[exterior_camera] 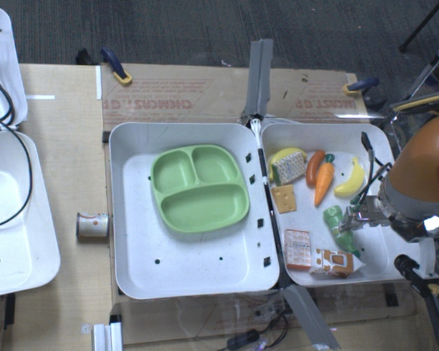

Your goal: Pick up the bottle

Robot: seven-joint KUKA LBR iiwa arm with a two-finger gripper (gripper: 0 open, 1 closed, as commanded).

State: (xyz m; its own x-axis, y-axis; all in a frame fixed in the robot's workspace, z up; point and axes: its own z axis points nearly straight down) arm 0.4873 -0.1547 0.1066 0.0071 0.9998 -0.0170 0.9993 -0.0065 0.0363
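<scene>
Low over the right bin (380,134), the claw (349,224) sits at the end of the grey arm (417,174), which comes in from three o'clock with its orange band showing. Its metal tips are right at the green bottle (336,224), touching or nearly so, but whether they are spread or pinched, or have the bottle between them, I cannot tell from this angle.

That bottle lies on its side near the middle of the right bin, its length running from about eleven o'clock toward five o'clock. At twelve o'clock from it stand a carrot (323,181) and a red pepper (314,166), side by side and touching. A banana (350,179) curves at one o'clock from the bottle. A sponge (288,164), yellow over grey, rests at eleven o'clock, with a cracker-coloured square (283,198) just below it. At seven o'clock from the bottle lies a small red-printed card (298,248), and at six o'clock an orange and white carton (334,263) lies against the bin's near wall.

In the left bin (124,218), a green divided plate (200,187) sits slightly toward twelve o'clock of centre. A small can (92,225) lies on the bench at nine o'clock from that bin.
</scene>
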